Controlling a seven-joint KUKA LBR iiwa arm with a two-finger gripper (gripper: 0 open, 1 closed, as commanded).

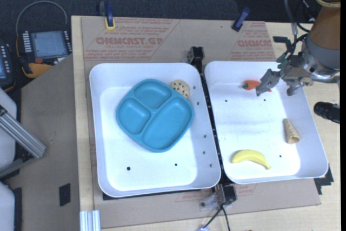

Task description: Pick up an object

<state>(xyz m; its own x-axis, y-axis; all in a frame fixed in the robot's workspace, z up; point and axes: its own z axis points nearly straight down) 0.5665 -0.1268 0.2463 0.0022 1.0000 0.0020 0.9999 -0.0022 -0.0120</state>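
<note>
Carrot-like orange piece is lying near the far wall of the right bin, and it is the object nearest the gripper, so I am judging it the likely target. Gripper is hanging just to the right of that orange piece, fingers spread apart with nothing between them; one dark fingertip is sitting almost against the piece's end.

What could go wrong: the piece is small and low, so the fingers may be closing above it or beside it and coming up bare. A fingertip landing on it off-centre could be nudging it toward the bin's far wall, where one finger would have no room to get behind it.

Farther out from the orange piece, a tan cone-shaped item is resting toward the near right, and a banana is lying nearer still. Both are well apart from the gripper. Left of the orange piece, in the left bin, a blue divided plate is sitting with a cookie at its far edge.
</note>
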